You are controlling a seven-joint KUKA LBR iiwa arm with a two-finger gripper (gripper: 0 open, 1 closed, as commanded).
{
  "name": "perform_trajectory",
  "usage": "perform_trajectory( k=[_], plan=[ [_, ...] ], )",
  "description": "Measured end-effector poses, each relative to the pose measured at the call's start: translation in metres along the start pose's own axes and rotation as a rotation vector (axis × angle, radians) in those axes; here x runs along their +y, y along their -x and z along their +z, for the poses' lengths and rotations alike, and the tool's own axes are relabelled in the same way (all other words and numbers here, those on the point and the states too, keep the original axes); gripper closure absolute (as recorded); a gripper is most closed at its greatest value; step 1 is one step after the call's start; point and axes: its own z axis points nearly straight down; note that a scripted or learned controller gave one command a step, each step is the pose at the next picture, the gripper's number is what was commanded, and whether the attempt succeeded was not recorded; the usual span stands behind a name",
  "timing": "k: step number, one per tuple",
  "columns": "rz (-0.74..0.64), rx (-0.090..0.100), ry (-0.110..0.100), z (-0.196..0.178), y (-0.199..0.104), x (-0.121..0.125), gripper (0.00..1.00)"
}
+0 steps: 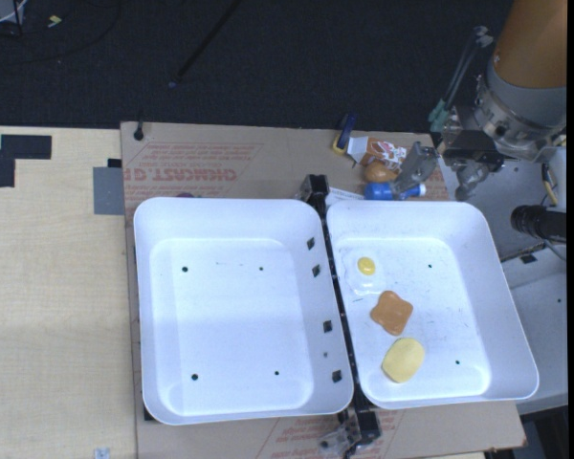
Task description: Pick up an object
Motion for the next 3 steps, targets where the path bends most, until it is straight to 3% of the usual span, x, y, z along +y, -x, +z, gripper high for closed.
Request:
perform_trajectory(
  k=[1, 2, 3],
  plan=[
    [0.005, -0.005, 0.016, -0.017, 0.005, 0.003, 1.0],
    [0.006, -0.005, 0.027, -0.099, -0.001, -0.043, 1.0],
    [0.016, -0.005, 0.006, 0.017, 0.1, -0.066, 1.0]
  ],
)
